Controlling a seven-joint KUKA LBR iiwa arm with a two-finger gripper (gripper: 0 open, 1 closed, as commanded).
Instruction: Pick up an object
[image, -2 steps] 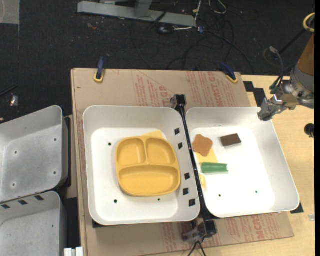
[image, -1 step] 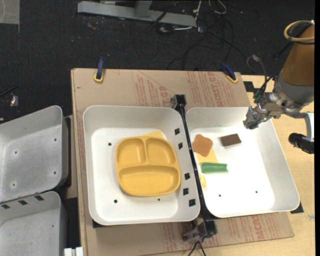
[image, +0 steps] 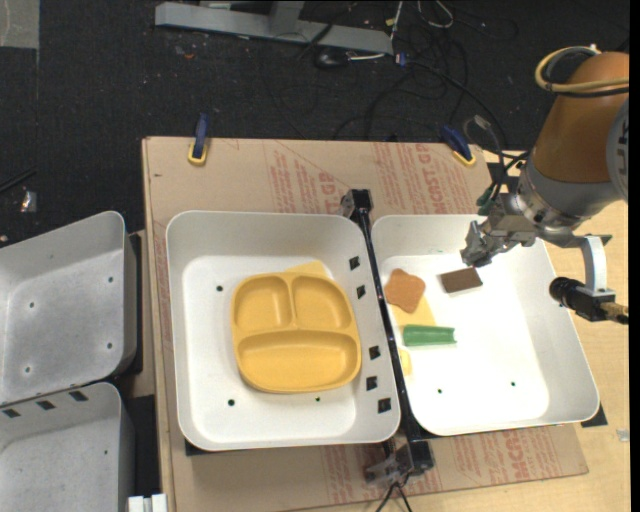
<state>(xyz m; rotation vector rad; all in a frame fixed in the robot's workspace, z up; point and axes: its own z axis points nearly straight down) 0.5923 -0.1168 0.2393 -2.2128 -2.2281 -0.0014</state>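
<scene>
Hovering at the right bin's (image: 560, 400) one o'clock, the tool (image: 478, 250) sits just beside a brown block (image: 461, 281). Whether it is clenched, I cannot tell. A green piece (image: 429, 336) lies at nine o'clock.

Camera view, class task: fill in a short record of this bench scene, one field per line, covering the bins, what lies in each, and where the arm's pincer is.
left bin: holds a yellow divided tray
right bin: holds an orange-brown piece, a green block, a pale yellow piece and a brown block
green block: lies partly on the pale yellow piece
pincer: over the right bin's far edge, just above the brown block
pincer grip: cannot tell
bench board: blue clamps at its far edge
</scene>
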